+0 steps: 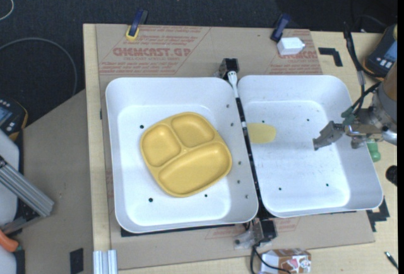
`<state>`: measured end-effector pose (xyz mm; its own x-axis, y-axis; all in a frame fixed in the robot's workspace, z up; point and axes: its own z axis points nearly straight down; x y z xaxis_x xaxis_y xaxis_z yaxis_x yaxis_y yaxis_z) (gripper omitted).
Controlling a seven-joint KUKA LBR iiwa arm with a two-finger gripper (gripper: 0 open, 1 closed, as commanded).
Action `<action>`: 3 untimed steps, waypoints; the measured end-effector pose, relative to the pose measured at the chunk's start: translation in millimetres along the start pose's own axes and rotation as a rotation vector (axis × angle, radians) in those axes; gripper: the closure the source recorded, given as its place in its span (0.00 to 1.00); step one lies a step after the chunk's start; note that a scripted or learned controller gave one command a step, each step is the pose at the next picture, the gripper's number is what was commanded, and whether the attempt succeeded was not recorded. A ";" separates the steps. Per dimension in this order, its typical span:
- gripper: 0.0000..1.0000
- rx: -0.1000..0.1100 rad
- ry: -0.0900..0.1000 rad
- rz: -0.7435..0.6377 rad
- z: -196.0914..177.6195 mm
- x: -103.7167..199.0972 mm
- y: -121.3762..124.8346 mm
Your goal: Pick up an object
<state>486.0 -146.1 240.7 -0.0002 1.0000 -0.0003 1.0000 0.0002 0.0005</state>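
A yellow plate (185, 154) lies in the left bin (120, 140). The gripper (328, 136) hangs over the right bin (303, 197), a yellow blob (261, 133) at its nine o'clock.

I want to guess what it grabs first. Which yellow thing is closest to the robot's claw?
The small pale yellow piece in the right bin. The gripper hovers over that same bin, while the big divided yellow plate lies in the left bin.

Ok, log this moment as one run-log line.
gripper: over right bin, holding nothing | yellow divided plate: left bin | small yellow piece: right bin, untouched | pick: not done
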 end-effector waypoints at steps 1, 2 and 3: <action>0.00 -0.005 0.002 -0.011 -44.0 88.1 -5.7; 0.00 -0.013 0.005 -0.016 -142.4 208.5 -5.5; 1.00 -0.003 0.000 -0.003 -147.1 201.0 -5.7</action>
